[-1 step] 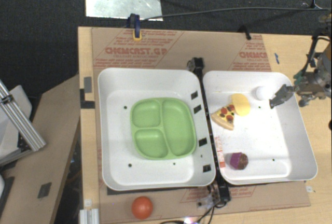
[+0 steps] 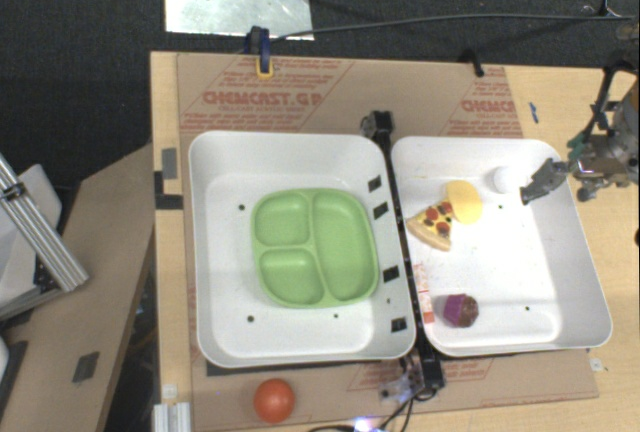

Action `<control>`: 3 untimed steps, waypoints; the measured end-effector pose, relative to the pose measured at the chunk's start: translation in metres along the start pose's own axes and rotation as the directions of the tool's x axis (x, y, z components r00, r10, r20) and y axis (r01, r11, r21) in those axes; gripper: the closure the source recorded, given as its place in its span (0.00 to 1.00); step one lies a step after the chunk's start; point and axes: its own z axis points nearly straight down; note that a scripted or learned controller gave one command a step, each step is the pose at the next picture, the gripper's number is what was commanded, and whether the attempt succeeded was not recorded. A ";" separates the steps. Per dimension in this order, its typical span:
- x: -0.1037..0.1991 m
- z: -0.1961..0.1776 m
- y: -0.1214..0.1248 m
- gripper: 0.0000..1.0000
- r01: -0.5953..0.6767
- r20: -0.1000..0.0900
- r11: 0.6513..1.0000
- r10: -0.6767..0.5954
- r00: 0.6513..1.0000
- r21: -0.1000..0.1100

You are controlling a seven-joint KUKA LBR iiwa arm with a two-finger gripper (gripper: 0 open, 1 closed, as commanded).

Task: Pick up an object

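There were two white bins on the bench, side by side. The left bin (image 2: 220, 220) held one green tray (image 2: 315, 247). The tray had three parts: two small ones on its left and one long one on its right. Nothing lay in any of the three parts.

The right bin (image 2: 560, 280) held four small things. One was a yellow round toy (image 2: 464, 201). One was a toy pizza slice (image 2: 434, 225) with red dots, and it touched the yellow toy on that toy's lower left. One was a purple toy (image 2: 460, 310), near the bottom of the bin, well apart from the other two. One was a small white round thing (image 2: 498, 180), just beside the yellow toy, up and to the right of it.

One orange ball (image 2: 274, 400) sat outside the bins, on the brown board below the left bin.

The gripper (image 2: 540, 182) was at the right bin's upper right side, near the white thing. It held nothing, and how wide it stood could not be told. It was apart from all four toys.
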 end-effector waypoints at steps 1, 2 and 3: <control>-0.001 0.062 0.003 0.00 -0.002 -0.001 1.000 0.002 1.000 0.005; 0.004 0.125 0.004 0.00 -0.002 -0.002 1.000 0.002 1.000 0.005; 0.001 0.170 -0.004 0.00 -0.003 -0.002 1.000 0.003 1.000 0.004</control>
